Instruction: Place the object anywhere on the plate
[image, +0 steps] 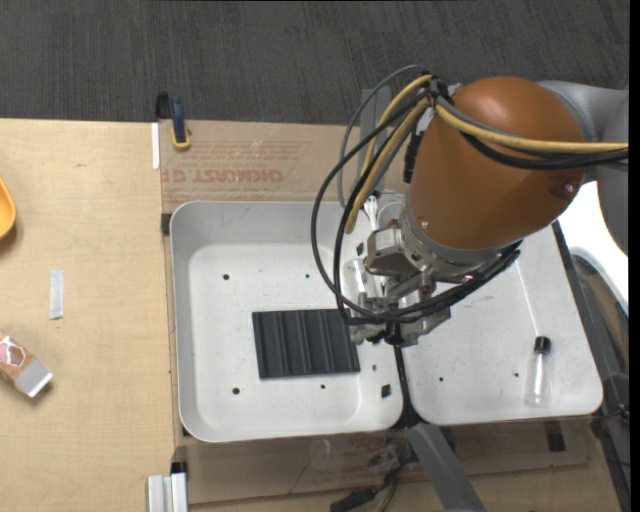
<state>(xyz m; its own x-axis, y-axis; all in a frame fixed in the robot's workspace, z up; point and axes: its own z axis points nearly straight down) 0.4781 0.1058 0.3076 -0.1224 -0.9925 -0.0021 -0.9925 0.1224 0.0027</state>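
A dark, ribbed, flat rectangular plate lies in the left white bin, with the tool above its right edge, its grip hidden under cables and the orange band: I cannot tell its state. A small clear vial with a black cap lies in the right bin, well apart from the plate. On the wooden desk to the left lie small scraps, hard to make out.

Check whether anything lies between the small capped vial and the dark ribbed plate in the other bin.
Yes. The bins' adjoining walls run between the vial and the plate, and the end effector hangs over that divide, beside the plate's near edge. No loose item is visible on the path between them.
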